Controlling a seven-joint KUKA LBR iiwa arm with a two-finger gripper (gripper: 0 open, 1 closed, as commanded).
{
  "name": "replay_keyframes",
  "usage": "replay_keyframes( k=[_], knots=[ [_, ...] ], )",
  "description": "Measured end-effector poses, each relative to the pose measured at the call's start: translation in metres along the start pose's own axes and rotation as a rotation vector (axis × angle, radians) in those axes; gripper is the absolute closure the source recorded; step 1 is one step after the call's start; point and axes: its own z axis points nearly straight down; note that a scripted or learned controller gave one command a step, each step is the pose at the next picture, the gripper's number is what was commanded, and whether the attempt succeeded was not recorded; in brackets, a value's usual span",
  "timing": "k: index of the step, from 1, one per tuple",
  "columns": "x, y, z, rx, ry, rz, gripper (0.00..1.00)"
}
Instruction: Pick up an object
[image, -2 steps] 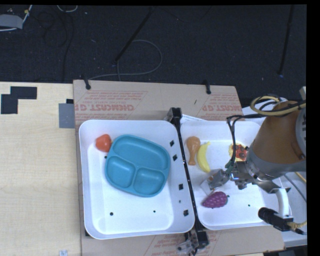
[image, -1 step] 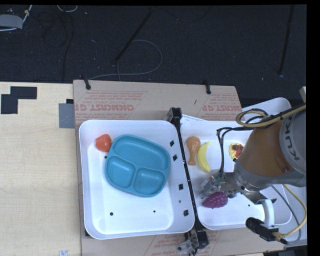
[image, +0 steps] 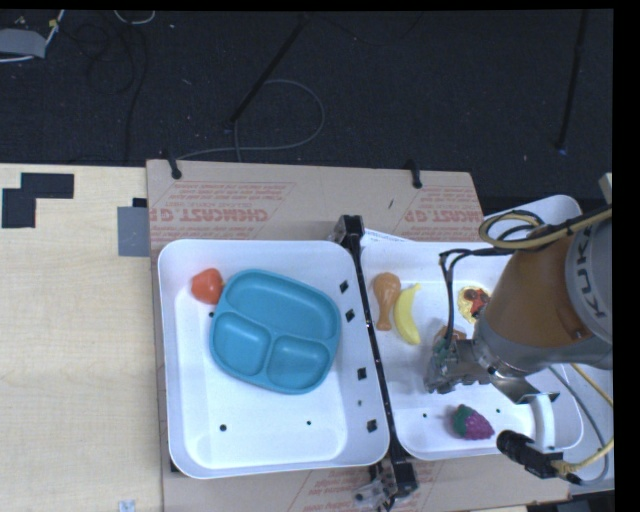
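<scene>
My gripper (image: 440, 372) hangs low over the right bin (image: 420, 425), near its middle, below the orange wrist band. In that bin lie a brown chicken drumstick (image: 386, 297) and a yellow banana (image: 406, 314) to the gripper's upper left. A purple grape bunch with a green top (image: 471, 423) rests just below and right of the gripper. A small red and yellow item (image: 473, 299) peeks out beside the arm. Nothing shows between the fingers.
The left bin (image: 190, 420) holds a blue divided plate (image: 275, 331) and a red tomato-like fruit (image: 207, 286) at its upper left. A black divider (image: 362, 330) runs between the bins. Cables (image: 520, 228) loop over the right bin's far corner.
</scene>
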Motion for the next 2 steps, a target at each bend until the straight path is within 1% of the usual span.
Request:
replay_keyframes(
  k=[1,2],
  knots=[
    [-0.003,0.004,-0.043,-0.008,-0.002,-0.008,1.0],
    [-0.001,0.013,-0.101,-0.01,-0.002,-0.009,1.0]
  ],
)
